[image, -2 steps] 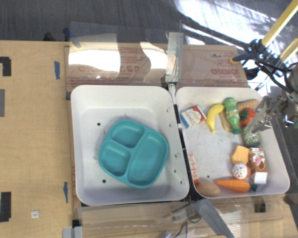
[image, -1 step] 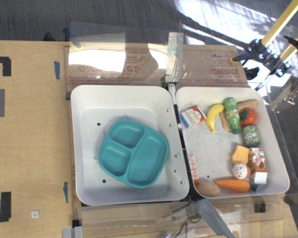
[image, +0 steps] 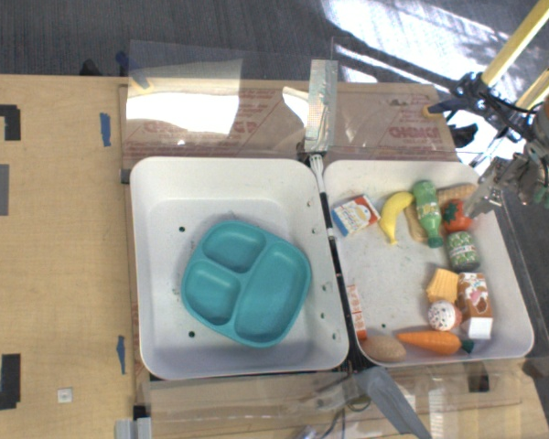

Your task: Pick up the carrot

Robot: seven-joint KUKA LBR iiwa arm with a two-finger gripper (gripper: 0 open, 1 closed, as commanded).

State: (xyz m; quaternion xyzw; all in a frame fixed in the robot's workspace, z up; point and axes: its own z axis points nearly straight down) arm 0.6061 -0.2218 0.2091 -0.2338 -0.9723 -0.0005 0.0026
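Observation:
The carrot (image: 430,341) is orange with a small green top at its right end. It lies flat along the front wall of the right bin (image: 384,273), between a brown potato (image: 382,347) and a white cube (image: 479,327). My gripper (image: 490,196) hangs over the far right corner of that bin, close to a red toy fruit (image: 455,216). It is well behind the carrot, and nothing shows in its grasp.
A teal divided plate (image: 247,284) lies in the left bin (image: 156,245). Around the right bin are a small carton (image: 354,215), a banana (image: 395,213), a green bottle (image: 427,210), a green can (image: 461,247), a cheese wedge (image: 442,284) and a speckled ball (image: 442,315).

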